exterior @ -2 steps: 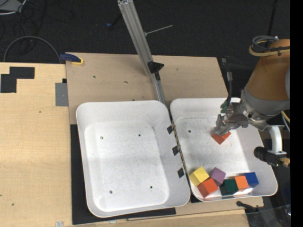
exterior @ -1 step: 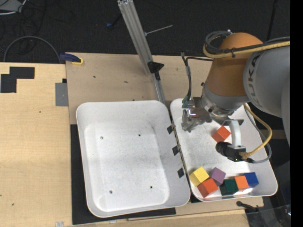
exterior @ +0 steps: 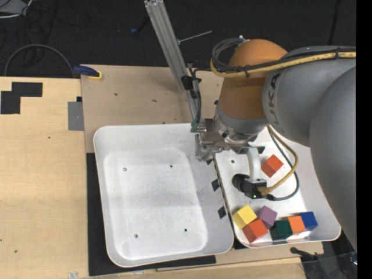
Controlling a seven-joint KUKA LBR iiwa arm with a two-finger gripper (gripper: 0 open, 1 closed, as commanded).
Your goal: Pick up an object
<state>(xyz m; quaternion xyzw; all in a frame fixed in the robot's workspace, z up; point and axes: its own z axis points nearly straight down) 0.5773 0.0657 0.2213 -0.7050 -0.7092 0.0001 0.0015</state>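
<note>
Claw parked over the seam between the bins, cubes off at its 4 to 5 o'clock.

From my desk I see the claw [exterior: 204,150] hanging over the inner rims where the left bin [exterior: 151,185] and the right bin [exterior: 305,199] meet, toward the 12 o'clock end of that seam. I cannot tell whether it is open or closed. All the cubes lie in the right bin. An orange-red cube [exterior: 271,166] sits alone at about 4 o'clock from the claw, well apart from it. The others huddle at the bin's 6 o'clock edge. A yellow cube [exterior: 245,215] and a purple cube [exterior: 267,215] sit side by side, with a red cube [exterior: 254,230] tucked just at their 6 o'clock. From there a green cube [exterior: 281,230], an orange cube [exterior: 297,224] and a blue cube [exterior: 308,220] run on toward 3 o'clock, packed close together.
</note>
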